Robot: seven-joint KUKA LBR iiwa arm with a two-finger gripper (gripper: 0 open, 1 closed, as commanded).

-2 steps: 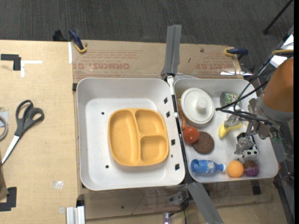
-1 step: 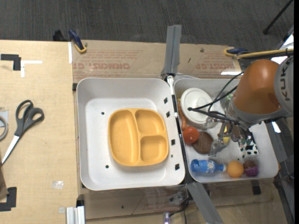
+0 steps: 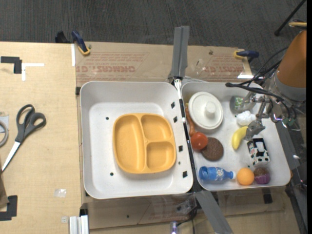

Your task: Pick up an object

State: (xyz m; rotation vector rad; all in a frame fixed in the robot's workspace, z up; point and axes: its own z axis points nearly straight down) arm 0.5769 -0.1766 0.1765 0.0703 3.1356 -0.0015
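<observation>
- Camera view: the banana is lying in the right bin, a little right of the bin's centre, its long axis running from upper right to lower left, the lower tip pointing toward the brown cookie.
- The gripper is hanging over the right half of that bin, just beside the banana on its right and slightly above it; whether it is touching the fruit cannot be told.
- Whether the claw is clenched or released cannot be told, and nothing is seen gripped in it.
- A black-and-white cow toy is sitting just below the gripper, toward the bin's near right corner.
- The yellow divided tray is resting in the middle of the left bin.
</observation>
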